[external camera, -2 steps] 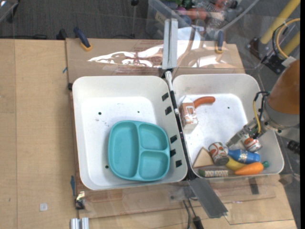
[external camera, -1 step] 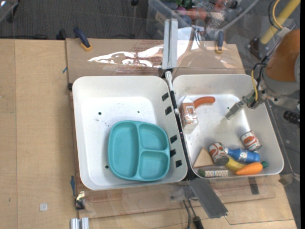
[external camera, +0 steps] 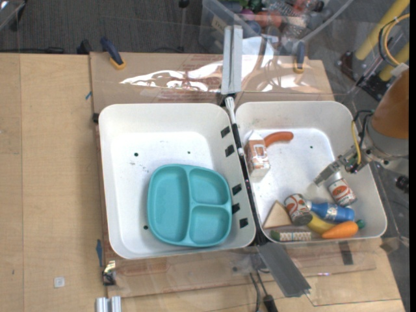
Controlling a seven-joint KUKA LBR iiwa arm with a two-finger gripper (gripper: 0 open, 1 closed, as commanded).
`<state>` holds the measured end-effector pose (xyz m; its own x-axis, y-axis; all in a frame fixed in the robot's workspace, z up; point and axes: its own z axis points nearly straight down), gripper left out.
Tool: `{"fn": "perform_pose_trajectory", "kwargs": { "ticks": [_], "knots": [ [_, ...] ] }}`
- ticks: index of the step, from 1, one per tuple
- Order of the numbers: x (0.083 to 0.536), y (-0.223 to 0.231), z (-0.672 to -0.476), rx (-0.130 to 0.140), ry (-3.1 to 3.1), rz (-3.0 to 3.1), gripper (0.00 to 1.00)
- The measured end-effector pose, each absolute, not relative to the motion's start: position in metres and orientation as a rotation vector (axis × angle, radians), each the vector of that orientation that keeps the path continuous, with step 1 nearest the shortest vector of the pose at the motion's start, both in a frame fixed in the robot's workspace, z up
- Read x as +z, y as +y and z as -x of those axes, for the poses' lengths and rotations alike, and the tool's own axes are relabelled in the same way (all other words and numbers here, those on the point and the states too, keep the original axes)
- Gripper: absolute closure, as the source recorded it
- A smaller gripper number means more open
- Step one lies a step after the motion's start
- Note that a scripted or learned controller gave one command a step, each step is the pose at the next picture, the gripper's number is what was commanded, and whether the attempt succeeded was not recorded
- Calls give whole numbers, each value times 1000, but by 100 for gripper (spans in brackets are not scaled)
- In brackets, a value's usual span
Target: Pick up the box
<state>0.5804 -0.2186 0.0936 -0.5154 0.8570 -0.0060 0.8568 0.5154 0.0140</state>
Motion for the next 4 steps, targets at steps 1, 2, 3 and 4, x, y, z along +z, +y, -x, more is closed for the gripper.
{"fn": "perform_pose_trajectory", "kwargs": {
  "ticks": [1, 2, 3, 4],
  "knots": [
    [92, -219, -584, 16, 2727, -1540, 0],
    [95, -168, -508, 4, 2620, -1726, 0],
    [138, -207, -555, 1, 2618, -1729, 0],
    [91, -136, -550, 7, 2546, -1820, 0]
  ]
}}
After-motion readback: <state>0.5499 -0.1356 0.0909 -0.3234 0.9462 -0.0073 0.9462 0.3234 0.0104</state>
